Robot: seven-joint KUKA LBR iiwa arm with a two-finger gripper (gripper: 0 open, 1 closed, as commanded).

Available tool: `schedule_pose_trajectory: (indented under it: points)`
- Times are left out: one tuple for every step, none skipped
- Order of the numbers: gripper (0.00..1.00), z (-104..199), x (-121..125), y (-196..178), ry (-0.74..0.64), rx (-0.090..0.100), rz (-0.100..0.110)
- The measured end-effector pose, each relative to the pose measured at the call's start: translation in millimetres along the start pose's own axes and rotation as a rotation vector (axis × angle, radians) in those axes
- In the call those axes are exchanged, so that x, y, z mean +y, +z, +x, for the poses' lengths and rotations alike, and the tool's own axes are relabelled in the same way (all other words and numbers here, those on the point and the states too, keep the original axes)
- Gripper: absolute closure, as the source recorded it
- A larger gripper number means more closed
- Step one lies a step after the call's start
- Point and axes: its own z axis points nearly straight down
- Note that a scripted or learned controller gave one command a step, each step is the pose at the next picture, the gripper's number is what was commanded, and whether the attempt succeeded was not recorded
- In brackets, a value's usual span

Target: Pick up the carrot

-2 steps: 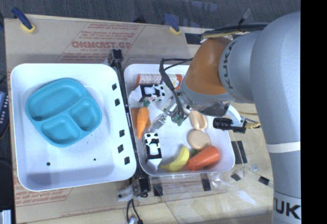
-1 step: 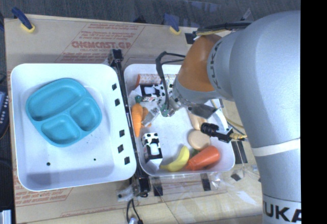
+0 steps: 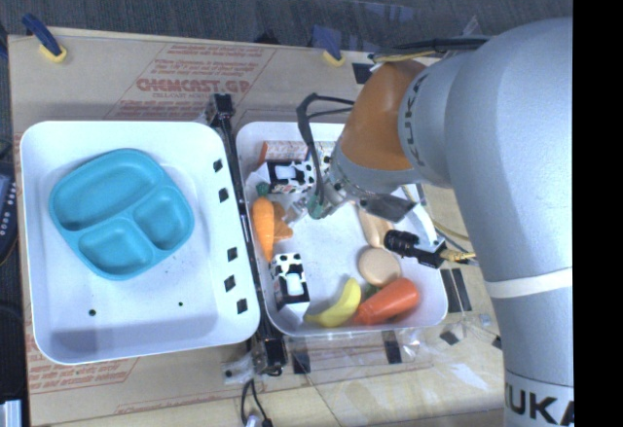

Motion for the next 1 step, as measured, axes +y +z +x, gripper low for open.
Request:
schedule_pose_trajectory:
  points:
    - [1.00, 99.9, -7.7, -91.1, -0.038, 0.005, -0.008]
